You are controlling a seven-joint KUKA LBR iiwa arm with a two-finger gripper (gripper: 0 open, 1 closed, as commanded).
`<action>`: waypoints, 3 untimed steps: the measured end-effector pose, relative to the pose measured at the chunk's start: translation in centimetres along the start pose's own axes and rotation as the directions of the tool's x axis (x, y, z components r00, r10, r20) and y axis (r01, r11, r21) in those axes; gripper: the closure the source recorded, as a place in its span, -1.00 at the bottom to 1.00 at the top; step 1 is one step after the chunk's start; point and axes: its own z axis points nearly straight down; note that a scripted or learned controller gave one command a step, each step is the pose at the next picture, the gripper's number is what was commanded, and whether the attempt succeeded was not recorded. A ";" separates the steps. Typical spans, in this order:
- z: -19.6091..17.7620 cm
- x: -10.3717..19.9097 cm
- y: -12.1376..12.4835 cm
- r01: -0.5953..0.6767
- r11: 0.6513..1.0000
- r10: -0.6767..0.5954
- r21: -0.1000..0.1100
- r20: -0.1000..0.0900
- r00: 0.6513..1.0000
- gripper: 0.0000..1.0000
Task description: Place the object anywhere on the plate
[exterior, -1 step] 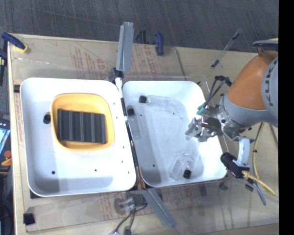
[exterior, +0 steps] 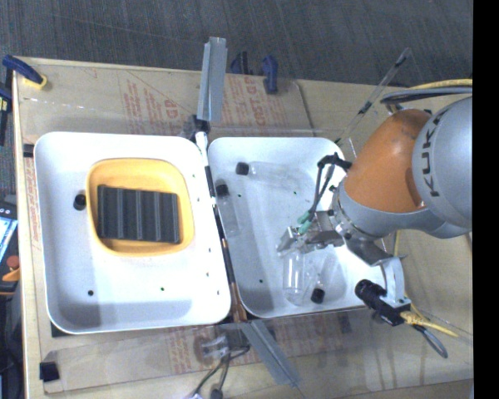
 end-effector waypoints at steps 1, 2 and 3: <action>-8.2 8.6 1.0 0.028 1.000 -0.028 -0.004 0.002 1.000 1.00; -3.3 10.3 7.4 0.142 0.990 -0.142 -0.001 0.003 0.990 1.00; -3.3 10.3 7.4 0.142 0.990 -0.142 -0.002 0.004 0.990 -1.00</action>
